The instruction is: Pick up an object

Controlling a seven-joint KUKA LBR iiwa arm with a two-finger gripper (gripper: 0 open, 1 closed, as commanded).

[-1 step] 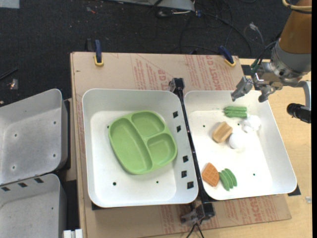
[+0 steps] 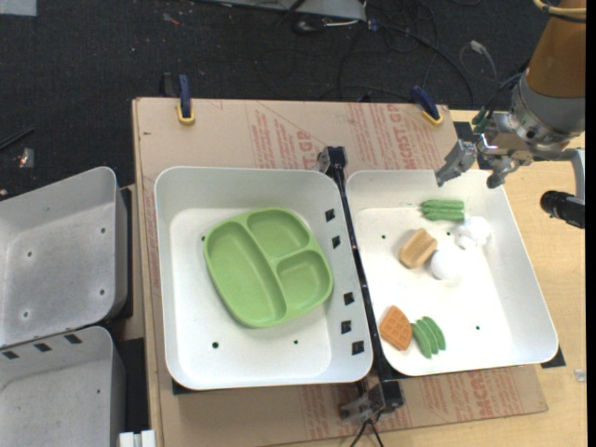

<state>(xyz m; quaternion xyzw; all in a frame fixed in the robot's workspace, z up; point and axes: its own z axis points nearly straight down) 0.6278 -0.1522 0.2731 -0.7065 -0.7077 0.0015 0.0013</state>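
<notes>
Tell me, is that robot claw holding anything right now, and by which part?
Nothing is held. The gripper hangs over the back edge of the right bin, its jaws apart with nothing between them. The nearest item, the green beans, lies untouched below.

Tool (image 2: 475, 168) open above right bin (image 2: 531, 277) far rim; green plate (image 2: 268, 266) left bin (image 2: 186, 277).

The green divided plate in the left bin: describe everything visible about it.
The green divided plate is a light green, rounded-square tray that looks like matte plastic, with three compartments: one long section along its left side and two smaller ones on its right. It lies flat, turned at an angle, near the middle of the left white bin. It holds nothing and only the bin floor touches it.
</notes>
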